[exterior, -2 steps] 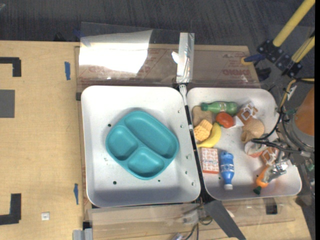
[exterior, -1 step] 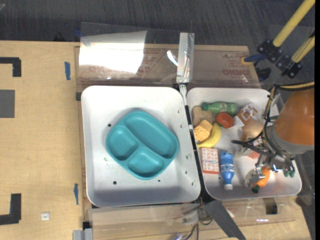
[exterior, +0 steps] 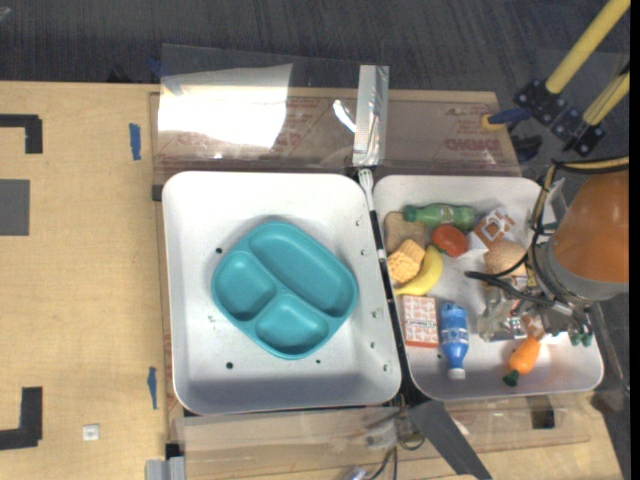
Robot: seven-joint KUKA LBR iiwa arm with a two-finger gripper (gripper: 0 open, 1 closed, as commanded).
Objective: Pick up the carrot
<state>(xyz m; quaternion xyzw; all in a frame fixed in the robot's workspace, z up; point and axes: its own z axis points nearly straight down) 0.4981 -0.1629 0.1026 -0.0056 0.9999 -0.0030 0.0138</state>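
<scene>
Dark carpet runs behind a wooden bench [exterior: 80, 268] that bears two white bins side by side. At the centre of the left bin [exterior: 190, 208] sits a teal tray [exterior: 285, 286] with three compartments, turned at an angle to the bin walls.

Toy food crowds the right bin [exterior: 580, 373]. Along its far side lies a green bottle [exterior: 440, 214], with a tomato [exterior: 451, 239] just in front of it and a small white and orange carton [exterior: 495, 229] to the right. A cracker [exterior: 404, 263] touches a banana [exterior: 428, 272], and nearer the front lie a red and white packet [exterior: 419, 320] and a blue bottle [exterior: 454, 338], close together. A brown roll [exterior: 505, 258] sits beside the arm.

From the right, the grey arm with its orange band [exterior: 595, 233] reaches over this bin. Its gripper [exterior: 515, 320] hangs low among cables and fittings — whether it is spread or pressed together cannot be told.

Near the front right corner of the right bin lies the carrot [exterior: 522, 354], orange with a green tip, just below the gripper — nothing shows it pinched between the fingers.
</scene>
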